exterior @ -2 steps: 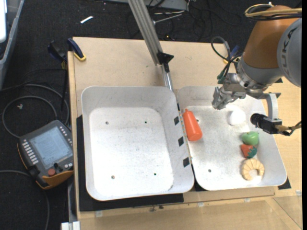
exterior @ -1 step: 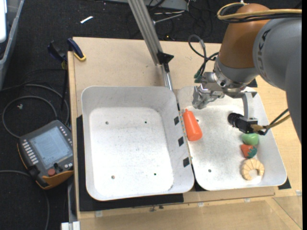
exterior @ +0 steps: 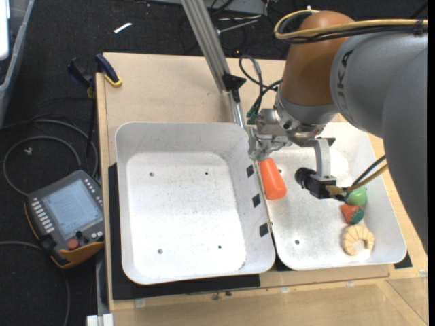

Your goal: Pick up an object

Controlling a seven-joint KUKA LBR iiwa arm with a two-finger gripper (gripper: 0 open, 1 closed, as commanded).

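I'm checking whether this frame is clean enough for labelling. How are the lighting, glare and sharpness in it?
Camera view: even overhead light, with soft shadows under the end effector and beside the orange cylinder; mild glare washes out the right bin near the arm; the left bin and its specks read sharply; the croissant-shaped toy is slightly soft; the dark floor loses detail.

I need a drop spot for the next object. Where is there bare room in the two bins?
The left bin has a wide bare floor between all four walls. The right bin is crowded: orange cylinder under the gripper, croissant and green-orange piece at its right side; bare patch at its lower left.
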